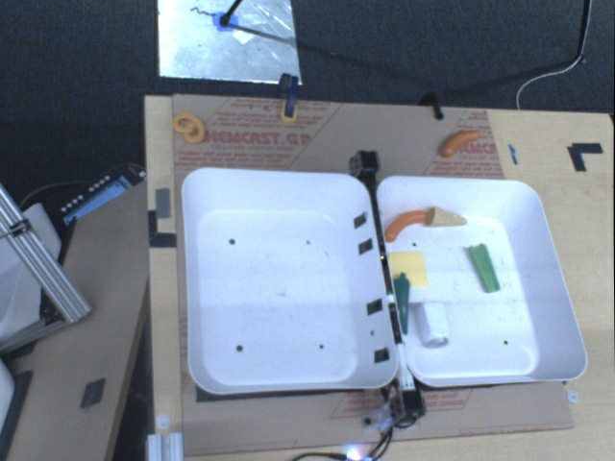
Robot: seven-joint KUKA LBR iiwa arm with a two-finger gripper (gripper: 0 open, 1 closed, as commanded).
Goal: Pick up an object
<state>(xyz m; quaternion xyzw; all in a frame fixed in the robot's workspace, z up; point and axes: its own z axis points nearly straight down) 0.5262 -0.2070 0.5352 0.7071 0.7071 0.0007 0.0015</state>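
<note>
The strip of bench (594, 209) to the right of the right bin (555, 286), the side the arm reaches in from, shows as plain tan board. The bin's right rim runs in full view from its upper corner to its lower corner.

The dark teal thing (402, 301) by the divider is partly tucked under the yellow square (407, 265) – can't tell what it is. The white cylinder (434, 323) nearly blends into the right bin (553, 286), so its outline is fuzzy. The metal frame (34, 257) at left gets cut off by the edge.
</note>
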